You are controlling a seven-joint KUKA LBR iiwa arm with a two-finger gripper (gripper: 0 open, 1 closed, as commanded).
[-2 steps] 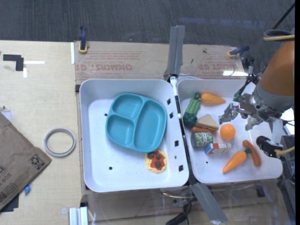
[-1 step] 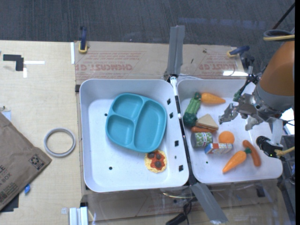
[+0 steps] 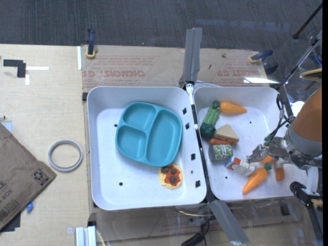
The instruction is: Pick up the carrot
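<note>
Beneath jaws [image 3: 264, 157]: carrot [image 3: 254, 181], just beside, ungrasped.

In the right bin [image 3: 271, 188], your gripper [image 3: 262, 155] sits hemmed in by a carrot [image 3: 254, 181], a small packet [image 3: 240, 166] and a can [image 3: 221, 152]. Open floor lies toward the bin's far right corner, beyond a second carrot [image 3: 232, 107].

Left bin [image 3: 97, 137]: divided plate [image 3: 149, 134] at centre, pizza slice [image 3: 170, 176] touching its near edge. Right bin [image 3: 266, 104]: one carrot [image 3: 231, 107] at far side beside bottle [image 3: 210, 120]; sandwich [image 3: 226, 134] and can [image 3: 221, 152] nearer; second carrot [image 3: 254, 180] near front edge, just beside gripper [image 3: 261, 154].
</note>
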